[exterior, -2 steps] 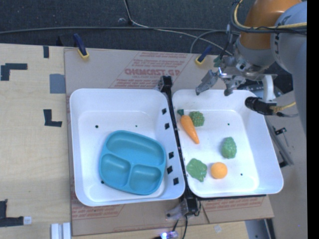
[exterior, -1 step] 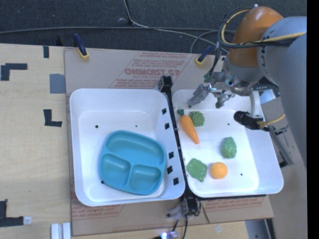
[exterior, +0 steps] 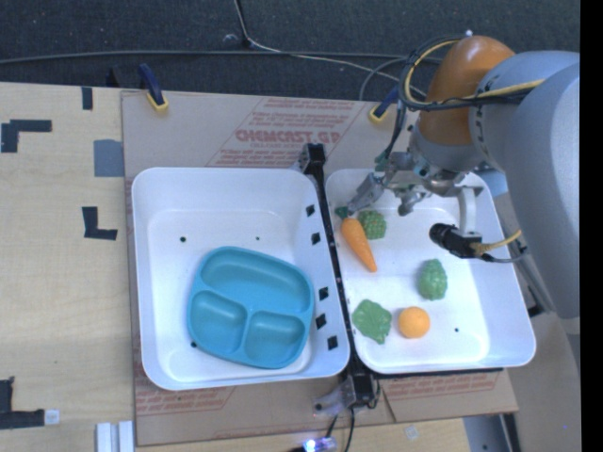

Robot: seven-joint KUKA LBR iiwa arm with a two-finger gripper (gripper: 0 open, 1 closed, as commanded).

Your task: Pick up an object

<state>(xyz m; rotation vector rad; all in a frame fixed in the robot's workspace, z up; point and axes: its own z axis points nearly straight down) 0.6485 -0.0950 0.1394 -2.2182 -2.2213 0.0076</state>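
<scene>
One carrot (exterior: 358, 243), three green pieces (exterior: 432, 279), one orange ball (exterior: 414, 322), one blue tray (exterior: 251, 306).

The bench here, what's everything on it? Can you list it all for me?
bins: 2, white, side by side on the bench
tray: 1, blue, in the left bin
carrot: 1, orange, upper left of the right bin
greens: 3, one beside the carrot's top, one mid-right, one at the bottom left of the right bin
ball: 1, orange, right bin, beside the bottom green
clamps: 2, blue and yellow, on the board's far edge
arm: 1, grey with orange band, from the right
end effector: 1, over the right bin's top
</scene>
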